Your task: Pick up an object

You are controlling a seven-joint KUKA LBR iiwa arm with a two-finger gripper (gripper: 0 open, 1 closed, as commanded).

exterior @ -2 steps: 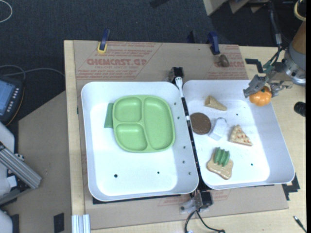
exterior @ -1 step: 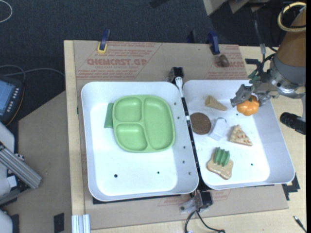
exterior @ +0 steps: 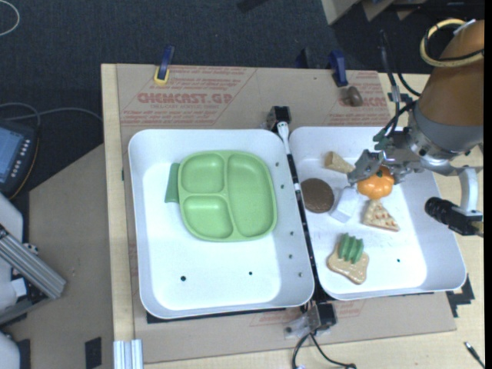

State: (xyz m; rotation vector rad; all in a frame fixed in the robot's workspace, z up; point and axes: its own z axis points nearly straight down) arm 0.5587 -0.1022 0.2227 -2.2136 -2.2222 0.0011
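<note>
While the left bin [exterior: 154, 229] carries a green divided plate [exterior: 227, 194] lying flat toward its far half, the things worth picking all sit in the right bin [exterior: 438, 271]. Going left to right there: a round brown cookie-like disc [exterior: 317, 194] lies close to the wall shared by the bins, with a tan wedge [exterior: 337, 162] just beyond it on the far side. Nearer the front sits a tan toy biscuit topped with green [exterior: 350, 257]. Right of the disc comes a small orange fruit-shaped toy [exterior: 376, 185], and just near of that a triangular pizza-like slice [exterior: 380, 217].

The pincer [exterior: 372, 167] hangs directly over the orange toy, its metal parts touching or almost touching the top of it; whether it is open, closed or gripping that toy I cannot tell, since the wrist hides the tips. The arm [exterior: 453, 91] comes in from the right, its orange band high at the far right.

The orange toy looks like the object in hand. It is probably light, hollow plastic: stiff enough, not fragile, but smooth and rounded, so it could squirt out sideways. A hold across its widest middle would be safest, rather than near the top. The neighbouring slice lies close and may get nudged.
</note>
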